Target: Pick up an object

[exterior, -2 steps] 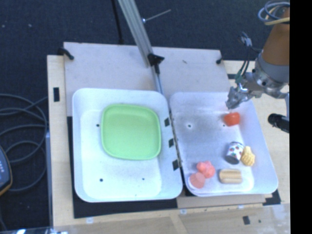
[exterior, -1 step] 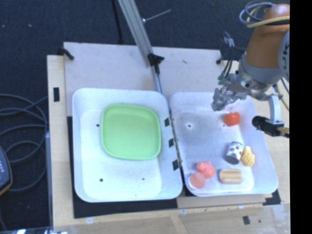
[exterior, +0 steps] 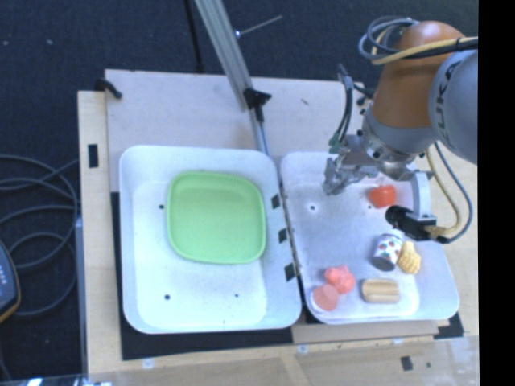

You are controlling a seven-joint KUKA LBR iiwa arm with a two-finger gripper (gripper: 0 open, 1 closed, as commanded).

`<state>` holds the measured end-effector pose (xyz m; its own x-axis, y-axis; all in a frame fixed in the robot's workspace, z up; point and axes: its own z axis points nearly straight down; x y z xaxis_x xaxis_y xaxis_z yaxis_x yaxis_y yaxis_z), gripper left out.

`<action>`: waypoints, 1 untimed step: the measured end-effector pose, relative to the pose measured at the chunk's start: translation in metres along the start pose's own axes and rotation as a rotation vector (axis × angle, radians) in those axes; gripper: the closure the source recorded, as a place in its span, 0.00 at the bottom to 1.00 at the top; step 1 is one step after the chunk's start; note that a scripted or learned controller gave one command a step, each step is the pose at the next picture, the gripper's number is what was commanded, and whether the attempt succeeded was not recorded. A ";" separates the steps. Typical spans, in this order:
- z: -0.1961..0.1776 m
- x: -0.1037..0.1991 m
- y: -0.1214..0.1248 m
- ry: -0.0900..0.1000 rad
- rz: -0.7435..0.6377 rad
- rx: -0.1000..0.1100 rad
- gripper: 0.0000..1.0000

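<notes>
My gripper (exterior: 335,182) hangs over the upper left part of the right bin (exterior: 338,223), below the orange wrist band. Nothing shows between its fingers. An orange-red block (exterior: 383,195) lies just right of it. Lower right in the same bin sit a grey and white round object (exterior: 386,250) and a yellow ridged piece (exterior: 409,258). Along the front of the bin lie a pink lumpy piece (exterior: 340,278), a pink-red round piece (exterior: 326,297) and a tan bread-like roll (exterior: 380,290).
The left bin (exterior: 145,240) holds a green square plate (exterior: 216,216). A slanted metal pole (exterior: 228,47) rises behind the bins. Black and yellow cables (exterior: 418,222) hang off the arm over the right bin's right side.
</notes>
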<state>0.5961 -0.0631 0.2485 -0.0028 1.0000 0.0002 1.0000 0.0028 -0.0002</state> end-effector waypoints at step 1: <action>0.004 0.059 -0.015 0.000 -0.001 -0.001 1.00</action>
<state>0.5807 -0.0042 0.2441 -0.0040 1.0000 0.0006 1.0000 0.0040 0.0006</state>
